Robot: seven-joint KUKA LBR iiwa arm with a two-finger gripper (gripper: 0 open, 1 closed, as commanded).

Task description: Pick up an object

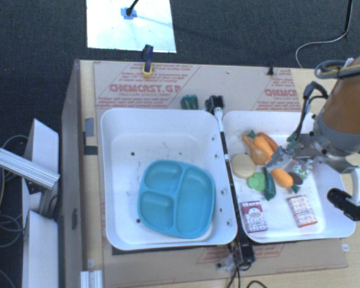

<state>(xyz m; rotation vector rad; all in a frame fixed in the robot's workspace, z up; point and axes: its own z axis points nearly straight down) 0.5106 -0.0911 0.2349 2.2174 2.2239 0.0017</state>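
The right bin (pixel 330 224) holds several small items. Two orange carrot-like pieces (pixel 260 146) lie at its back left, and a pale round disc (pixel 242 165) rests by the left wall. A green piece (pixel 269 185) and a short orange piece (pixel 282 177) sit in the middle. Two small red-and-white boxes (pixel 252 216) (pixel 302 210) lie near the front. My gripper (pixel 284 159) hangs low over the middle of this bin, right beside the carrots and just above the short orange piece. I see nothing lifted in it.
In the left bin (pixel 117 161) lies a blue divided plate (pixel 177 198). A raised divider (pixel 225 161) separates the bins. The arm's grey and orange body (pixel 345 113) covers the right bin's back right. A black fitting (pixel 345 201) juts over its right edge.
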